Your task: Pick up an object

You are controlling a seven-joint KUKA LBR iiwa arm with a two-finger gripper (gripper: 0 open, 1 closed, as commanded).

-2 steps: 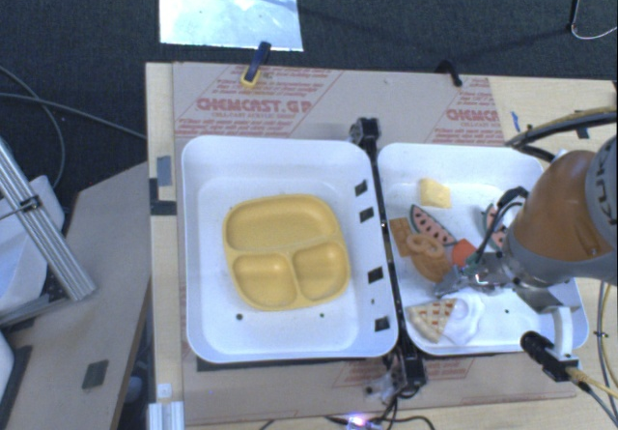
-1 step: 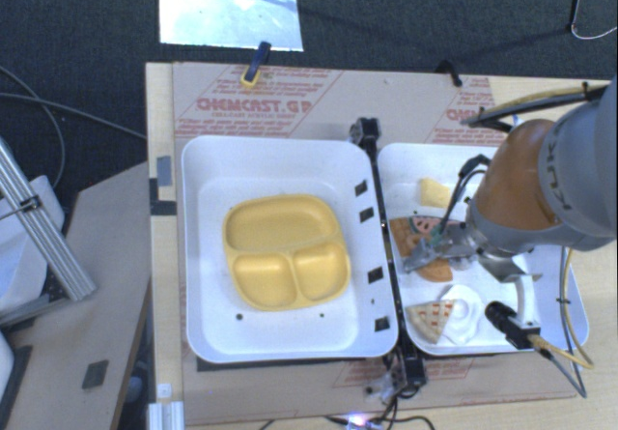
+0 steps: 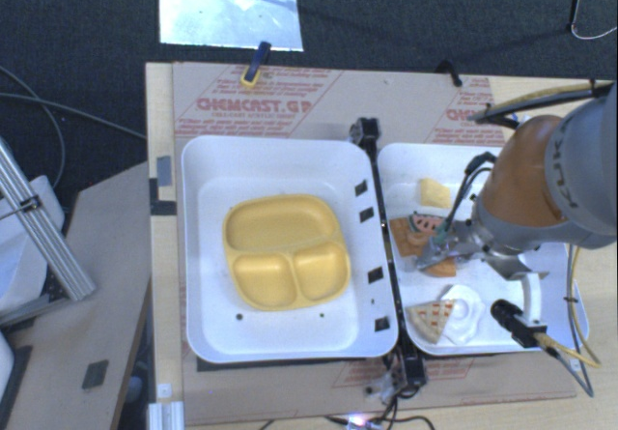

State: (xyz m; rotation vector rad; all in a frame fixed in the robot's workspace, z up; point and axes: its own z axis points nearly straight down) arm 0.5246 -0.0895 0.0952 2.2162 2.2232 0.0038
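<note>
Grey arm (image 3: 579, 162) reaching in from the right edge, bulky and foreshortened under the overhead camera. Orange band (image 3: 521, 172) wrapped round the segment just above the wrist, facing the lens as a broad rounded patch. Below that, grey wrist housing angled down and toward the left. Black cable looping from the band's left side down to the wrist. Gripper (image 3: 432, 252) at the low left end of the arm, pointing leftward and downward, lying low. Fingers small, dark and blurred together at this size; gap between them not readable. Arm's upper links cut off by the right edge.
</note>
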